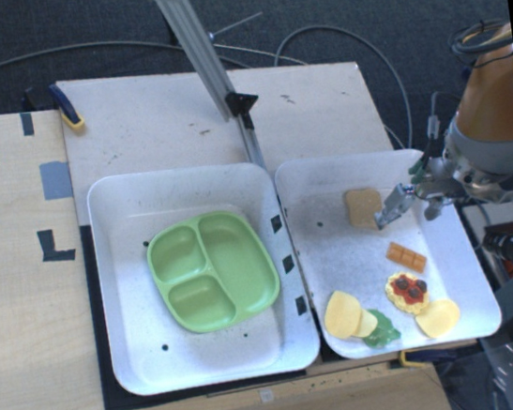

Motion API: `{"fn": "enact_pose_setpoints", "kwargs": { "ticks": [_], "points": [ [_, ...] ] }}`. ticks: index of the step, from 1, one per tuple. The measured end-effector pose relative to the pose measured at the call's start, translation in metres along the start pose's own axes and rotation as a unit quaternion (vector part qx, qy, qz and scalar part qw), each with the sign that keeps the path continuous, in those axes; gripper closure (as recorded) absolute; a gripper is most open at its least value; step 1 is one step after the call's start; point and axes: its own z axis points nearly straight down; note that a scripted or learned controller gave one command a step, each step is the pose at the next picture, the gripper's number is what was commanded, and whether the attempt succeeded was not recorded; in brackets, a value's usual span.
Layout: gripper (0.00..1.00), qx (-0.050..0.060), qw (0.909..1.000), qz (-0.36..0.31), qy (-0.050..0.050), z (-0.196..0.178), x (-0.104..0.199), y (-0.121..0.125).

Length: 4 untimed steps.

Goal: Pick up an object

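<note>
Yellow slice [343, 313] front of right bin [452, 248] | tool [399, 206] beside tan piece [364, 205], grip unclear | no legible text

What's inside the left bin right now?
The left bin holds a green divided plate, its three compartments bare. Dark specks dot the bin floor around it. Whatever lies under the plate is covered.
</note>
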Motion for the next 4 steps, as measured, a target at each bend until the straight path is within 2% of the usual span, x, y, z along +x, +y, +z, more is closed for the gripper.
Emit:
{"fn": "enact_pose_setpoints", "kwargs": {
  "ticks": [1, 3, 4],
  "points": [
    [0.00, 0.000, 1.0000, 0.000, 0.000, 0.000, 0.000, 0.000],
    [0.00, 0.003, 1.0000, 0.001, 0.000, 0.123, -0.006, -0.006],
    [0.00, -0.003, 1.0000, 0.002, -0.004, 0.138, -0.009, -0.005]
  ]
}}
